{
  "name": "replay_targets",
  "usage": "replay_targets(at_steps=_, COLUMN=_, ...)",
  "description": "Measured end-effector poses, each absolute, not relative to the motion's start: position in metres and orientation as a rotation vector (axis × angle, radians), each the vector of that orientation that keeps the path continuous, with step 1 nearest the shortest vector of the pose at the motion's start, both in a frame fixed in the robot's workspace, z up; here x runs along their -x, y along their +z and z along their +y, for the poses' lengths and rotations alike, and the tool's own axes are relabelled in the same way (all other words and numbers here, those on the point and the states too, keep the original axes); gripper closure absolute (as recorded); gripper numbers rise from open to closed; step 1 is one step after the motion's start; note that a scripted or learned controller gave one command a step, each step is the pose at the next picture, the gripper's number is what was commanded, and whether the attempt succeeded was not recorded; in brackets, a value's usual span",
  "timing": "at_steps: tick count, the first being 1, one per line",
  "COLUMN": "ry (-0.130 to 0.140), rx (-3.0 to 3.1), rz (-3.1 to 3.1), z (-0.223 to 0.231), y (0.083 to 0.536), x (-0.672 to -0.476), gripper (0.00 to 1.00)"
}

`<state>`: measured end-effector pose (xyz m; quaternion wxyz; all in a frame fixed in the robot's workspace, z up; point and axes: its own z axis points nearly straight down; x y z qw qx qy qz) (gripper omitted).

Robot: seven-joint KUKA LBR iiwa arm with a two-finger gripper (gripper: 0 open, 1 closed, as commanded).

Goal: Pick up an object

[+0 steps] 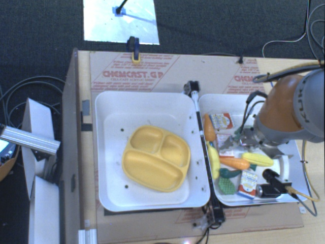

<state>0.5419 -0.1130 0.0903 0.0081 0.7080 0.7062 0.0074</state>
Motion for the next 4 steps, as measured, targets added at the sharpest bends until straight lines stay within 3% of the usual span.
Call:
replay_targets(at_steps=1, ry=0.015, rx=-2.203, rz=2.222, z=-0.109, y=0.092, x=-0.641, gripper=0.00)
replay_targets(at_steps=2, ry=0.026, rx=-2.204, rz=2.219, z=-0.107, y=0.104, x=-0.641, gripper=1.00)
replay_targets(at_steps=3, ry=0.024, rx=-2.205, rz=2.220, z=-0.108, y=0.103, x=-0.641, gripper=0.00)
replay_targets(at_steps=4, ry=-0.007, rx=-2.227, rz=2.226, z=-0.100, y=0.083, x=-0.562, gripper=0.00)
